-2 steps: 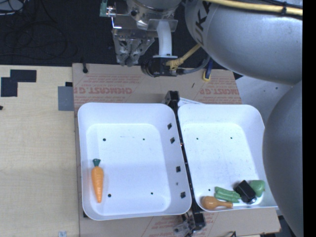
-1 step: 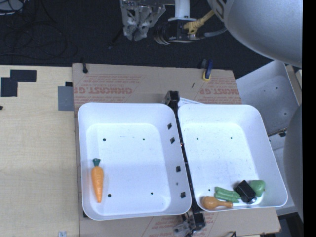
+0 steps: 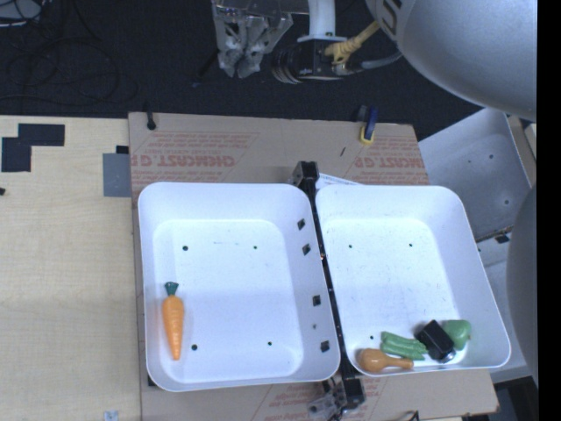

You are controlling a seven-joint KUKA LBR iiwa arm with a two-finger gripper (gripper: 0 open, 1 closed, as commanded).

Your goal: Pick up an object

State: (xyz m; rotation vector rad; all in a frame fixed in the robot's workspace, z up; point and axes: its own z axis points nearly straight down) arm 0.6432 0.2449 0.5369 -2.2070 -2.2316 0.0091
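A large, smooth, rounded grey shell of the arm (image 3: 469, 33) is seen, its surface pale and glossy, with part of a dark printed marking shown near its upper left edge. A white cylindrical section is joined to a black ring-shaped part below it. A yellowish cable is seen beside that ring, along with a grey one. The gripper (image 3: 248, 46) is built of grey metal plates, with angular fingers and a bright metal frame
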